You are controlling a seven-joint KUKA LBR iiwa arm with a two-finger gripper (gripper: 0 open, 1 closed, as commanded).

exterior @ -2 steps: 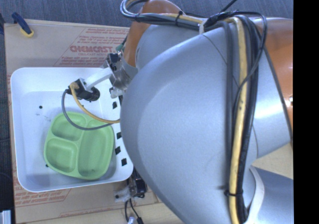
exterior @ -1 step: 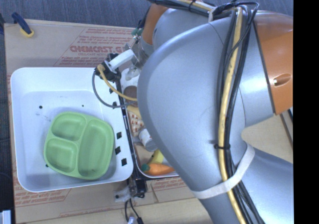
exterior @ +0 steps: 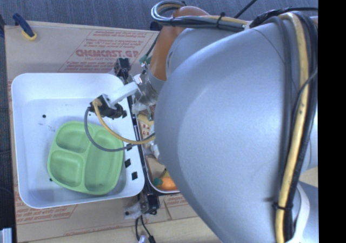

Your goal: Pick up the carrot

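On the overhead camera I see the gripper (exterior: pixel 141 100) low at the left wall of the right bin (exterior: pixel 148 180). The arm hides its opening, so I cannot tell wide from narrow. The carrot (exterior: pixel 168 183), an orange patch, lies apart from the gripper, nearer the bin's front end.

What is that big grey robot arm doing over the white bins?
The robot arm reaches in from the right and bends down by the wall between the two bins. The left bin holds a divided green plate. Something orange, maybe the carrot, peeks out under the arm. Nothing looks picked up yet.
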